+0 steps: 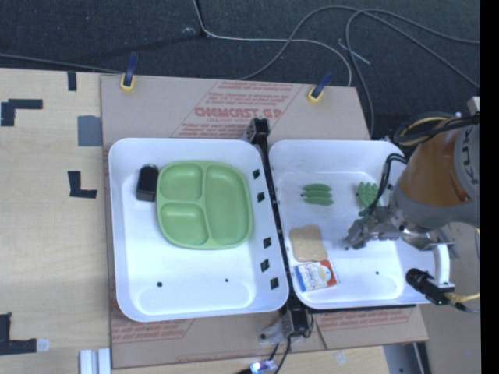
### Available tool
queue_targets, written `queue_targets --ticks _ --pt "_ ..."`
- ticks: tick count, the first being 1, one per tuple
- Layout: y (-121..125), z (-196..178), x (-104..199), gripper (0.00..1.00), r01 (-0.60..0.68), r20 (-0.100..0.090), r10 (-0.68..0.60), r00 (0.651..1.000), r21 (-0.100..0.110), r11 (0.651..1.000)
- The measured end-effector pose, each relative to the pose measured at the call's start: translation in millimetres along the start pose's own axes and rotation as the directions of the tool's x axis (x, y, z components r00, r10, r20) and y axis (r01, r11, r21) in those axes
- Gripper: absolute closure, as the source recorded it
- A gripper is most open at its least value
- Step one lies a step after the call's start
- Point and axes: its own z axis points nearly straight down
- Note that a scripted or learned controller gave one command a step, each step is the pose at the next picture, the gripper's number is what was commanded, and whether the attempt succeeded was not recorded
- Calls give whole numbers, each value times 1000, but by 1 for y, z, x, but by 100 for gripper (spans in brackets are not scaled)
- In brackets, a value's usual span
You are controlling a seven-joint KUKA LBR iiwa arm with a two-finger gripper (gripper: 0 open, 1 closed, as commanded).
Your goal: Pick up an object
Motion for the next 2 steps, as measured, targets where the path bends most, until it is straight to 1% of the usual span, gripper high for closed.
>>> queue_targets --ticks 1,2 --pt "3 -50 -10 100 -2 3 2 1000 -7 1000" --pt "5 -93 -7 100 0 2 0 1000 -7 1000"
